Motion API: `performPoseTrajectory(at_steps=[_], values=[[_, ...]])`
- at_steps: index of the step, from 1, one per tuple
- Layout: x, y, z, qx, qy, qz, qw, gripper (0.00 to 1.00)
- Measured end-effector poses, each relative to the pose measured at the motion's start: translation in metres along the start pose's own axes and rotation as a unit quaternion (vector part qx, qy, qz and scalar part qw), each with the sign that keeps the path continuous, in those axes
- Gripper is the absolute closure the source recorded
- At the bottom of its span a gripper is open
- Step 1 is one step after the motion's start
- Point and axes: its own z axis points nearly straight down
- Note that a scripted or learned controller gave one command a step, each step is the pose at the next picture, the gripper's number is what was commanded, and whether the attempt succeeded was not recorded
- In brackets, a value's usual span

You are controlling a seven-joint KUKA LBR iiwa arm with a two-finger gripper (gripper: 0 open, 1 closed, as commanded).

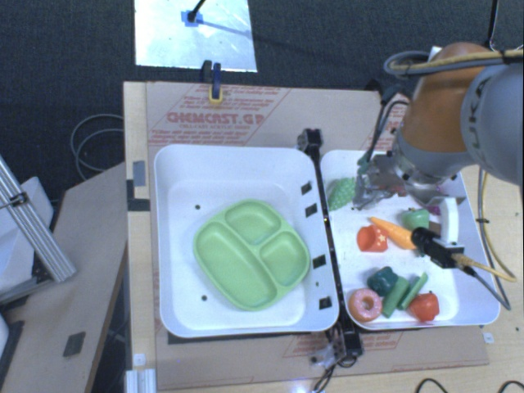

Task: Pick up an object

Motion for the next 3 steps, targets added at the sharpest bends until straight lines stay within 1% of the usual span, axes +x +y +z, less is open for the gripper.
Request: performPoseTrajectory(at_steps=[2, 3], values=[[0.091, 0.071, -0.015, -0.001, 0.000, 0.000, 1.0000, 1.00], [0.118, 0.109, 0.005, 0.000, -0.001, 0.001, 1.0000, 1.00]])
